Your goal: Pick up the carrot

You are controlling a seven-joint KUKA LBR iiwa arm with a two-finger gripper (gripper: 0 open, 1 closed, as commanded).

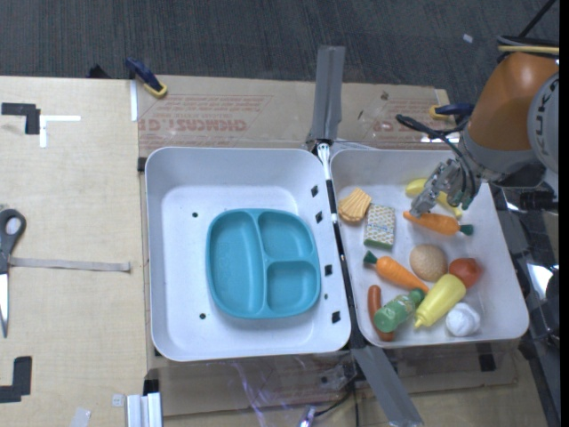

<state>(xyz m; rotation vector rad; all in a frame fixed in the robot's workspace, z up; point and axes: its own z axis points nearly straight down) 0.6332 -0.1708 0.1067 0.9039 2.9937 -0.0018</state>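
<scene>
white ball at front rim | claw over carrot, grip unclear

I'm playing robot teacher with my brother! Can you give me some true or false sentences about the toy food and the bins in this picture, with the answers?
1. The turquoise three-section plastic plate lies in the left white bin. True.
2. Two orange toy carrots are in the right white bin: one under the tool, one nearer the middle. True.
3. The grey robot arm's tool hangs over the plate. False: it is over the right bin, by the upper carrot.
4. The yellow plastic mustard bottle stands upright. False: it lies tilted on its side.
5. The round white toy ball sits in the left bin. False: it is in the right bin's near corner.
</scene>
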